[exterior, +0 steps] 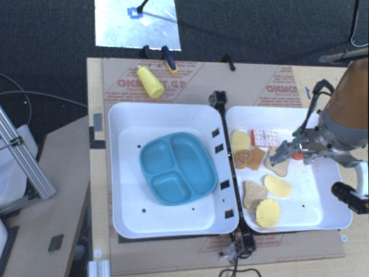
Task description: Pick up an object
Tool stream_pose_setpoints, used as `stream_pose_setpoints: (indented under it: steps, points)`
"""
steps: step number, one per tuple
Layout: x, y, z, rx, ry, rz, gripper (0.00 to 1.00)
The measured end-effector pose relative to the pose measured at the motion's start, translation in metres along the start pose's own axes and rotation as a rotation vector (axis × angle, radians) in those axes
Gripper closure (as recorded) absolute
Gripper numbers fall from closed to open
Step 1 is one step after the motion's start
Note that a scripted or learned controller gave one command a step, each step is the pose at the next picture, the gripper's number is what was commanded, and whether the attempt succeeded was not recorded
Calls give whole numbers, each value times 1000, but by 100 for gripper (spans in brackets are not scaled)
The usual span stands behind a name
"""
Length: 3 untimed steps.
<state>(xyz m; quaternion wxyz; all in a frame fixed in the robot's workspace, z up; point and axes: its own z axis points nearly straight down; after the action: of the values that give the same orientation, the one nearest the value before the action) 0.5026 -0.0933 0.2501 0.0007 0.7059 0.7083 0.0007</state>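
Fingers over tan piece; orientation unclear.

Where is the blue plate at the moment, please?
In the camera view, the blue plate lies in the left bin, about at its middle, across the divider from the food pieces in the right bin.

Toy food pieces in right bin: yellow rounds, tan slices, pretzel, red-white packet.

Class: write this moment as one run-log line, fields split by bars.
gripper: low in right bin, over tan piece | grasp: unclear | blue tray: left bin | yellow bottle: on bench behind bins
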Motion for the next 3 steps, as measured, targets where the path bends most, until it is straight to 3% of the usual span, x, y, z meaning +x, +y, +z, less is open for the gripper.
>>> stream_pose_setpoints:
  steps: [1, 2, 3]
  points:
    - [-7, -17, 168, 4, 3, 5, 0]
    - [-22, -16, 130, -1, -1, 3, 0]
    - [-22, -15, 121, -2, 0, 3, 100]
